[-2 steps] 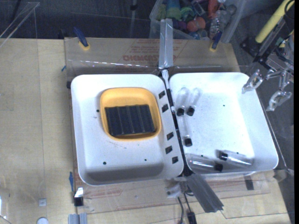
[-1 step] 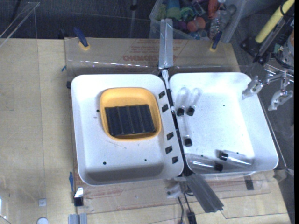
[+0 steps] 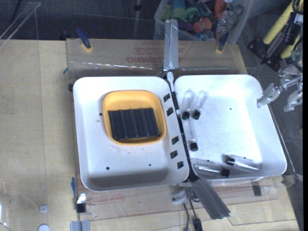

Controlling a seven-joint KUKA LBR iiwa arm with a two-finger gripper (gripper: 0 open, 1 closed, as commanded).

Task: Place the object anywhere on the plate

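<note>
Camera view: two shallow white bins are seen side by side on the desk (image 3: pixel 29 129), divided by a central ridge. In the left bin (image 3: pixel 91 162) a yellow plate (image 3: pixel 109 102) with rounded corners is set, and a dark ribbed rectangular object (image 3: pixel 134 123) is lying flat on it, filling most of the plate's floor.

In the right bin (image 3: pixel 240 109) several clear tubes with black caps are scattered. Two upper tubes (image 3: pixel 192 102) are laid close together near the divider, caps toward the near side. Two lower tubes (image 3: pixel 231 163) are laid along the near edge, one at the corner by the divider, the other just right of it. A single black cap (image 3: pixel 193 147) is noted beside the divider, apart from both pairs.

The hand (image 3: pixel 281 91) is located at the far right, outside the right bin's rim, pale and metallic. Whether its jaws are spread or closed cannot be told; nothing is seen held in it.

A clear box of coloured toys (image 3: pixel 202 6) is standing behind the bins.
</note>
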